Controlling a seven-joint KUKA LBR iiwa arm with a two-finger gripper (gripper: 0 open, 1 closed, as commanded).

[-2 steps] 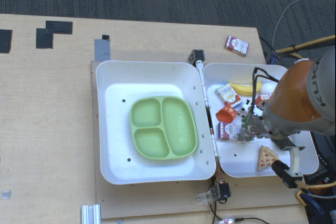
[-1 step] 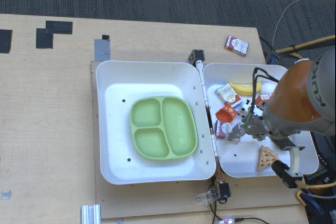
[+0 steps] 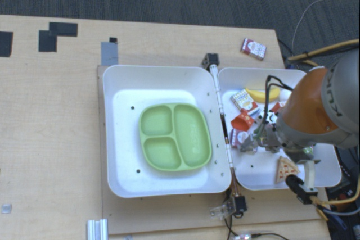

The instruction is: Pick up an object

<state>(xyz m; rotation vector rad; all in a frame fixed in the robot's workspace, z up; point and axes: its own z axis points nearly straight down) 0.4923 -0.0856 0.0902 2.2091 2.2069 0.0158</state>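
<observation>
arm [image 3: 315, 107] over right bin [image 3: 253, 177] | gripper [image 3: 256, 140] low among clutter by red packet [image 3: 243, 121] | grip state: cannot tell | green tray [image 3: 174, 136] in left bin [image 3: 121, 121]

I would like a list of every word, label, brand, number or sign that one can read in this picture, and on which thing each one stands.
No text can be read here.
Small red and white packet on the bench: printed, but too small and blurred to read.
White carton in the right bin: coloured print, too blurred to read.
Red packet near the gripper: no legible writing.
Green divided plate in the left bin: no marking visible.
</observation>
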